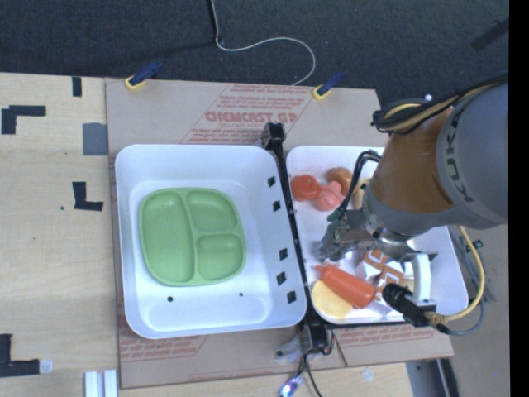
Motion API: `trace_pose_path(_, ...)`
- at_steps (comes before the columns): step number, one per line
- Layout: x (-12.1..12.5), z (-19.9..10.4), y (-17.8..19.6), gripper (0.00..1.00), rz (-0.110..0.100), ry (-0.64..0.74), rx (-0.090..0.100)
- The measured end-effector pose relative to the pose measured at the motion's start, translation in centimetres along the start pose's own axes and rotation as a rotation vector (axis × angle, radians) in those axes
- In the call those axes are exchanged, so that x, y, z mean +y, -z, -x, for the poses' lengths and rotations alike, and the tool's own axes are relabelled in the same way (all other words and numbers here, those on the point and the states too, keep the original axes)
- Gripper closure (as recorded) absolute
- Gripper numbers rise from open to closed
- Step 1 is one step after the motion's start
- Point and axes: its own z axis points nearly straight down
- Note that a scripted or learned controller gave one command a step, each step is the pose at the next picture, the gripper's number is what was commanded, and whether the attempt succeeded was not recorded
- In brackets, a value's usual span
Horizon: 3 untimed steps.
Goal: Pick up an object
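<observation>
Front of right bin (pixel 450 292): an orange carrot-shaped toy (pixel 347 284) lies across a yellow piece (pixel 331 303).
Gripper (pixel 340 240): low in the bin just above the carrot; its grip cannot be made out.
Farther back: red (pixel 305 188), pink (pixel 331 196) and brown (pixel 339 175) toys clustered.
Left bin (pixel 132 222): green divided plate (pixel 192 235).

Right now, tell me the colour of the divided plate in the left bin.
Light green: the divided plate, seen best in the overhead camera view.
</observation>
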Motion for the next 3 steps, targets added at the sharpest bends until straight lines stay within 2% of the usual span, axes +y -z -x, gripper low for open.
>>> trace_pose_path(1,0.2,-8.1,15.3,1.00,0.020,0.010,0.003)
trace_pose_path(2,0.1,-13.4,23.7,1.00,0.014,0.007,0.002)
trace_pose_path(3,3.4,-10.2,30.4,1.00,0.013,-0.002,-0.002)
